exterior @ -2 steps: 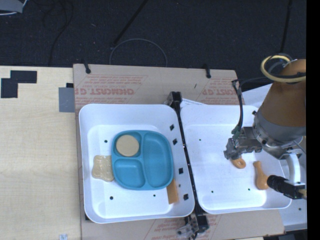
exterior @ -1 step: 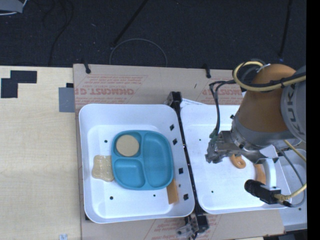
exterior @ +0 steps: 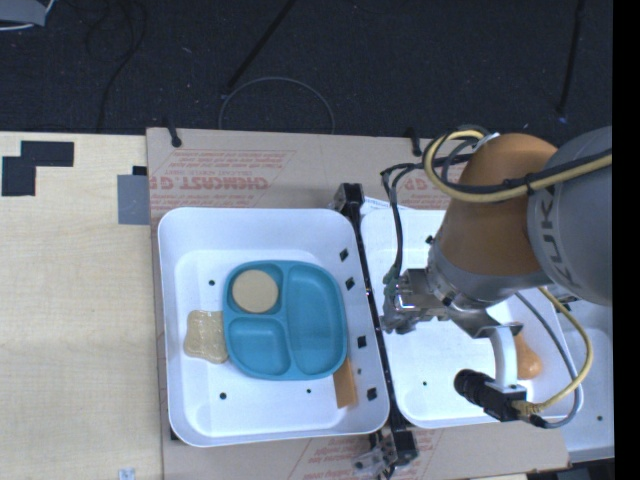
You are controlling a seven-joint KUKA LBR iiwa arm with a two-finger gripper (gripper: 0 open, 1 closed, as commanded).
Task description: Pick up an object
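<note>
My arm (exterior: pixel 500 228) hangs over the right bin (exterior: pixel 430 408); I can't tell the gripper (exterior: pixel 405 303) state. An orange object (exterior: pixel 528 360) lies there. The left bin (exterior: pixel 180 258) holds a blue tray (exterior: pixel 300 328) with a tan disc (exterior: pixel 253 290).

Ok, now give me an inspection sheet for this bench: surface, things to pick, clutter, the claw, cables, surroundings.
Surface: left bin and right bin side by side on a cardboard sheet.
Job's things: in the left bin, a blue plate with a tan disc in its upper left compartment, a pale spongy piece at its left edge, and a brown block at its lower right. In the right bin, an orange thing, partly hidden by the arm.
Clutter: nothing seen.
Claw: the claw hangs over the right bin, near the divider.
Cables: yellow and black cables loop on the arm; black leads lie on the floor.
Surroundings: dark floor; black marks on the benchtop.
</note>
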